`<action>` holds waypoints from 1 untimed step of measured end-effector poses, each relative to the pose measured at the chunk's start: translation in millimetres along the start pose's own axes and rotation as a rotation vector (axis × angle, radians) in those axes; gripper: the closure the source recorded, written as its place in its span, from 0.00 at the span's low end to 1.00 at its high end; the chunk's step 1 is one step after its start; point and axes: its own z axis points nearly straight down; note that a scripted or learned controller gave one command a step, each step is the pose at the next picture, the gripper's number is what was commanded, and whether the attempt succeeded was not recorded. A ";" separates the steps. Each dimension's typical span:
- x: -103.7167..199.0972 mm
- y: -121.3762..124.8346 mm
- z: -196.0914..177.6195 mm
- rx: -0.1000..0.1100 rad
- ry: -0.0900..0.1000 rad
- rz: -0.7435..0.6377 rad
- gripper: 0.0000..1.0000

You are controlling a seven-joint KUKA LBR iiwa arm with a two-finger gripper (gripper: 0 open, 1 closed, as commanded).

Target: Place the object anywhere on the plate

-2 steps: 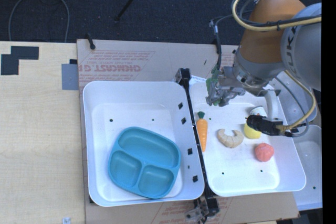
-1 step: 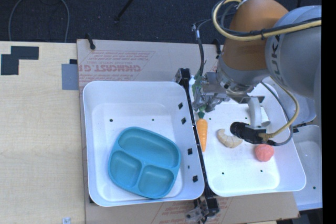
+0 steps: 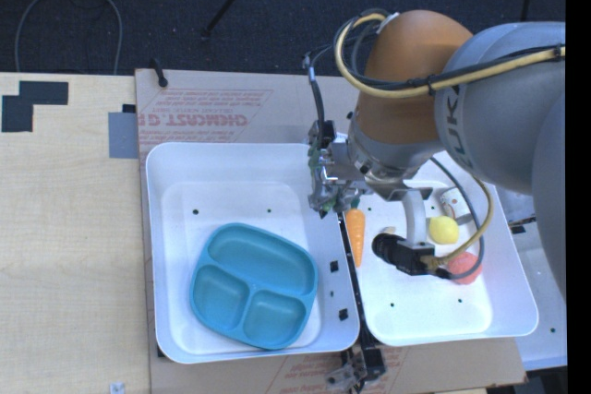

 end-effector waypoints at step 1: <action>44.9 -27.4 10.8 0.001 -0.001 0.000 1.00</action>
